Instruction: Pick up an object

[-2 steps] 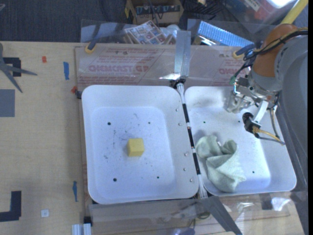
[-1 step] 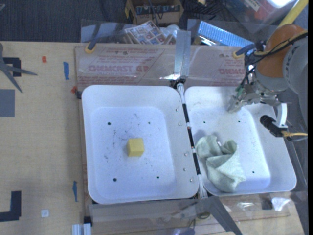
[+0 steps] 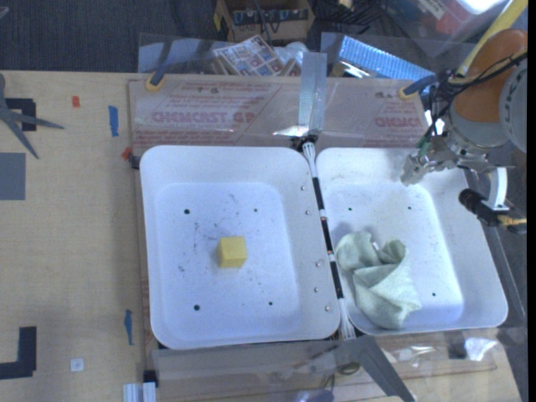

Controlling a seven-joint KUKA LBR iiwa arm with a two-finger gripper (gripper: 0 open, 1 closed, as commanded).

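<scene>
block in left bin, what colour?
Yellow: the block in the left bin, camera view.

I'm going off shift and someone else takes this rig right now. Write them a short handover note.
Pincer: at the back of the right bin, nothing visibly held.
Yellow block: near the middle of the left bin.
Pale green cloth: crumpled at the right bin's front left.
Done: nothing picked up.
Left: choose one object, grasp and lift it.
</scene>
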